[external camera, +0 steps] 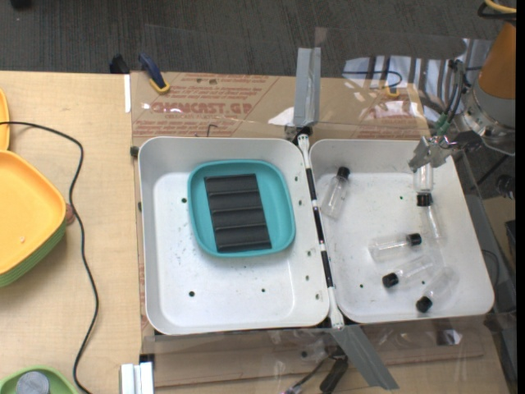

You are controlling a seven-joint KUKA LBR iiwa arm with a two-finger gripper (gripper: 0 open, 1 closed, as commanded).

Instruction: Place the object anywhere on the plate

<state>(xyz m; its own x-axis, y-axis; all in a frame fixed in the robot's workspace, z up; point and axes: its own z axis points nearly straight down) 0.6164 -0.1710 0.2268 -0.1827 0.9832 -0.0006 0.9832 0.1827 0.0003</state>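
A teal plate (281, 213) lies in the left bin (164, 245), toward its upper middle. A black ridged block (237, 212) rests flat on the plate's centre. Several clear vials with black caps lie scattered in the right bin (369, 298): one near its upper left (332, 194), one in the middle (394, 245), and one by the right wall (431, 218). My gripper (424, 164) hangs over the right bin's upper right corner, just above that right-hand vial's cap. Nothing visibly sits in the gripper.
A metal divider post (307, 89) stands behind the seam between the bins. Yellow dishes (29, 212) and a black cable (82, 245) lie on the wooden table at the left. Brown cardboard (213, 105) lies behind the bins.
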